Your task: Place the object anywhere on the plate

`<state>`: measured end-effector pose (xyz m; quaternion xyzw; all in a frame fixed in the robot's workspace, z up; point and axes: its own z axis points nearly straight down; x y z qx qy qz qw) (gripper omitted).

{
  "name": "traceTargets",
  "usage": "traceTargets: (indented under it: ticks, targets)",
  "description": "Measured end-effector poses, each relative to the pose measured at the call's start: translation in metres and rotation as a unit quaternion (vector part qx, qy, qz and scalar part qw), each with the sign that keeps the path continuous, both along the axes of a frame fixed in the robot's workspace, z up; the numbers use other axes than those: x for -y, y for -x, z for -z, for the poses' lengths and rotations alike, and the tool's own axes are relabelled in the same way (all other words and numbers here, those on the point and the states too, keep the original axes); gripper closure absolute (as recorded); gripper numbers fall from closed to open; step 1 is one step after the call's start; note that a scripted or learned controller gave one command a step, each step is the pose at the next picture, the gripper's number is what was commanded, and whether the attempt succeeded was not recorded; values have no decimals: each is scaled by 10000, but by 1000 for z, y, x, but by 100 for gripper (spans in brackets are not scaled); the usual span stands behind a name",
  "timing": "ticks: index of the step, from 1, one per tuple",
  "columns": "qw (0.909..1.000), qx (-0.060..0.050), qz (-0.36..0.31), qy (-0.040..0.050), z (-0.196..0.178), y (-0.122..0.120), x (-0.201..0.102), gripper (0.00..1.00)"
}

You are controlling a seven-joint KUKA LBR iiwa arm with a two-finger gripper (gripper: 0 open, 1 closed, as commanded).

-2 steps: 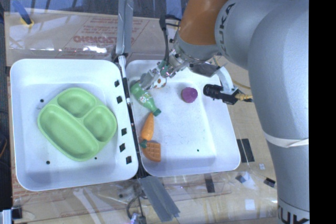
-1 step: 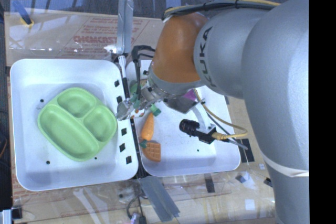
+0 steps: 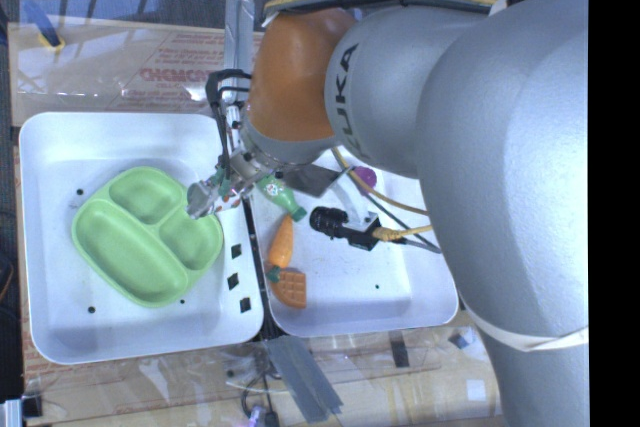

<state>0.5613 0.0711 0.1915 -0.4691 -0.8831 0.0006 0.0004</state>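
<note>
Two shallow white bins sit side by side: the left bin (image 3: pixel 40 245) and the right bin (image 3: pixel 420 300). One green plate (image 3: pixel 140 245) with three compartments lies in the left bin. The right bin holds one orange carrot-shaped piece (image 3: pixel 282 243), one waffle-textured orange piece (image 3: pixel 290 289), one green item (image 3: pixel 283 196) and one small purple item (image 3: pixel 365 178).

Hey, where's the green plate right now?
The green plate lies in the left bin in the camera view, toward its middle, with the gripper over the plate's right edge near the divide between the bins.
</note>
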Motion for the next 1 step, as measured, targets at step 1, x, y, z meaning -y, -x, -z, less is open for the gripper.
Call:
traceTargets:
  ticks: [1]
  targets:
    - [10000,2,3,0,0,0,0,0]
